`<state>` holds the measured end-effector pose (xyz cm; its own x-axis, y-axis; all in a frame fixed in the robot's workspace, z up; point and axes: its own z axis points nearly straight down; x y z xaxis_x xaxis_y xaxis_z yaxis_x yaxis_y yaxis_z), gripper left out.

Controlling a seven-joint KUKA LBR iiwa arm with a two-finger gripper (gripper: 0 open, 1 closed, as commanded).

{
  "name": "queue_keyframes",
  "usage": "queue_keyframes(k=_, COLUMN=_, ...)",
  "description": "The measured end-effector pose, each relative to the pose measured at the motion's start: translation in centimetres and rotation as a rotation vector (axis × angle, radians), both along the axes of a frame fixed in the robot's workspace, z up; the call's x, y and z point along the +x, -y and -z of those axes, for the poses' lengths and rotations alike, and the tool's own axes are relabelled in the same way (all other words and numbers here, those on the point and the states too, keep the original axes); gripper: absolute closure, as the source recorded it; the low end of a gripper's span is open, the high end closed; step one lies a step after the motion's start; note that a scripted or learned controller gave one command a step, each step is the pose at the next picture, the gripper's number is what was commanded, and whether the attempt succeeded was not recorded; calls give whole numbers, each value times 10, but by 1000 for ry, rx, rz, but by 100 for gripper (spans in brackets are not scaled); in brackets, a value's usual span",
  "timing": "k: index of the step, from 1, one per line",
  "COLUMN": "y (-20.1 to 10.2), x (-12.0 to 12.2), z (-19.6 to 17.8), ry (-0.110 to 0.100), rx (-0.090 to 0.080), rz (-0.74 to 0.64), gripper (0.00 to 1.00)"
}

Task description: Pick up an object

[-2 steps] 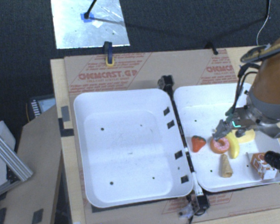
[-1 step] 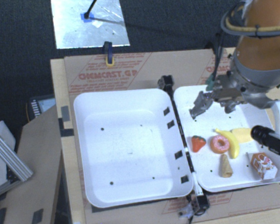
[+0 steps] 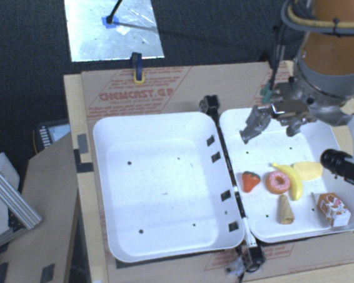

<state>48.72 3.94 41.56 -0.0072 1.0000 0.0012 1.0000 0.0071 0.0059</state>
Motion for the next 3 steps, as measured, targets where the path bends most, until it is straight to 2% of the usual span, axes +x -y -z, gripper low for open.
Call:
queue_keyframes(k=1, y=-9, x=0, z=-27, ry=-1, rx=-1, rz=0, gripper=0)
queue_keyframes(k=2, y=-9, x=0, z=-37, ry=0, rx=-1, rz=-6, gripper=100)
queue_keyframes(k=3, y=-9, x=1, z=-48, ry=2, rx=-1, rz=-13, gripper=100)
